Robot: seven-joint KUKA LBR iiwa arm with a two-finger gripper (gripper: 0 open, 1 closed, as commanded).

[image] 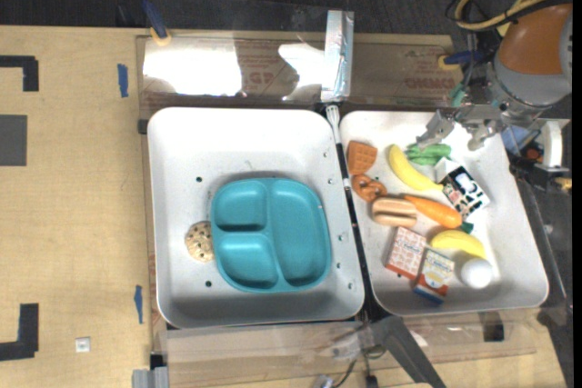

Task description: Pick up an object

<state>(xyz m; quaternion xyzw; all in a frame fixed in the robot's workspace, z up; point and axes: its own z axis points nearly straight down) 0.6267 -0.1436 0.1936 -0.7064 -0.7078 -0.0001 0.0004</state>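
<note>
Nearest the camera, at the front of the right bin [532, 282], lie a small juice box [436, 273] and a white bottle [476, 272] on its side just beside it. Touching the juice box on its left is a red and white carton [406, 252]. A yellow lemon-like piece [456, 242] rests against the bottle's far side.

In the left bin [173, 195] a teal divided plate [270, 232] takes up the middle, with a speckled cookie [199, 241] touching its left edge.

Further back in the right bin, a hot dog [394, 211] lies by the left wall, and an orange carrot [438, 212] slants just beside it toward the lemon-like piece. A brown pretzel [368, 187] sits behind the hot dog, close to the wall shared with the left bin. A black and white box [465, 189] lies tilted to the right of the carrot. A banana [410, 169] runs diagonally across the middle, and an orange waffle-like piece [361, 156] stands near the dividing wall. A green toy [428, 152] lies just behind the banana.

Over the far right corner of this bin hangs the gripper [461, 130], its two fingers spread apart with nothing between them. The green toy lies just left of the nearer finger; whether they touch is unclear. Behind it rises the grey arm [536, 77] with its orange band.
</note>
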